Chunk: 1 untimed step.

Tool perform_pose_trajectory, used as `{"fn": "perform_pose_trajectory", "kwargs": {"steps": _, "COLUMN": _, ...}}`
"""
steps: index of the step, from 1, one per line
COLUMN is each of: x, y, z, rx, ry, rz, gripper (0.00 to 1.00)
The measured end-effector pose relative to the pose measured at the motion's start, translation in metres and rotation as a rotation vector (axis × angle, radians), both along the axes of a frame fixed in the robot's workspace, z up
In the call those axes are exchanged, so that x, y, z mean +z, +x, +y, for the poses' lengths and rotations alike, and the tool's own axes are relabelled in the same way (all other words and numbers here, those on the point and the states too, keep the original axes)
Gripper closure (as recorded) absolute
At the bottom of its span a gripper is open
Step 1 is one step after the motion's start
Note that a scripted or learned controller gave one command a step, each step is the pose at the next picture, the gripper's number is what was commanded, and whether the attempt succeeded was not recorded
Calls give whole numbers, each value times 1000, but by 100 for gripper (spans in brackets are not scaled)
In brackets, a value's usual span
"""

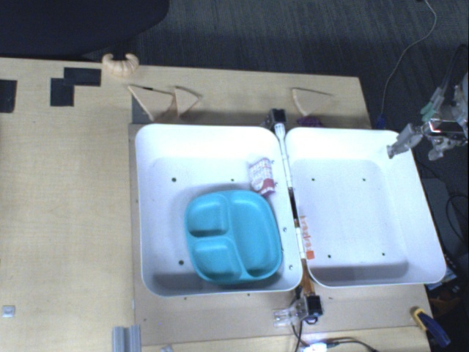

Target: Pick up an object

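Gripper: at right edge, above far right corner of right bin; finger opening cannot be determined; nothing visibly held.
Blue tray: three compartments, lying flat in left bin, toward its near side.
Small packet: red-and-white, just beyond tray, against wall between bins.
Bench: light wood, carries both bins.
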<state>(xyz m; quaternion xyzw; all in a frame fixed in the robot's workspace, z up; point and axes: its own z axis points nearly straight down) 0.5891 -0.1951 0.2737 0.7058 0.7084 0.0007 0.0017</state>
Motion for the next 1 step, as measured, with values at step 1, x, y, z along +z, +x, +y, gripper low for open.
{"fn": "perform_pose_trajectory", "kwargs": {"steps": 1, "x": 97, "y": 10, "z": 41, "rx": 3, "ry": 0, "rz": -4, "gripper": 0}}
